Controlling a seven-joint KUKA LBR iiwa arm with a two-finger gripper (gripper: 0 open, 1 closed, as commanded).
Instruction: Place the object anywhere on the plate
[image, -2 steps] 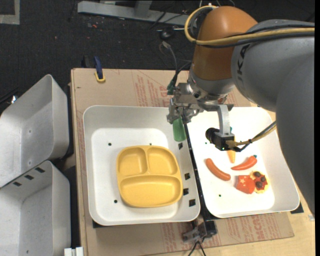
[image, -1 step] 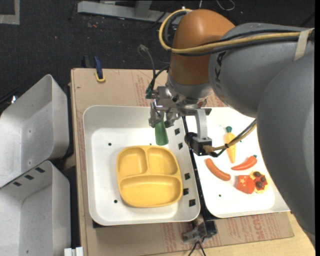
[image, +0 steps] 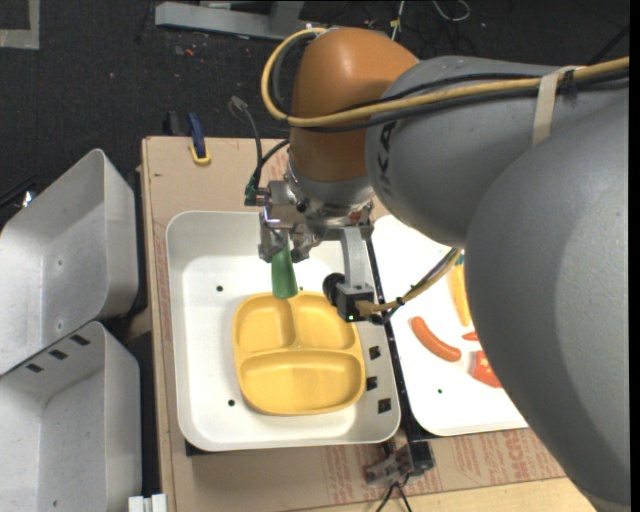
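The hand (image: 284, 250) sits just above the middle of the frame, over the far part of the left bin (image: 195, 330), with a slim green object (image: 285, 274) pinched between its fingers and hanging down. The object's lower tip reaches the far rim of the yellow plate (image: 297, 355), over the upper left compartment; whether it touches the plate I cannot tell. The plate has three compartments and lies in the near half of the left bin. In the right bin (image: 440, 400), at the right of the frame, lie an orange sausage (image: 436, 340), a red piece (image: 484, 371) and a yellow strip (image: 459, 295). Both bins rest on the table (image: 165, 190).
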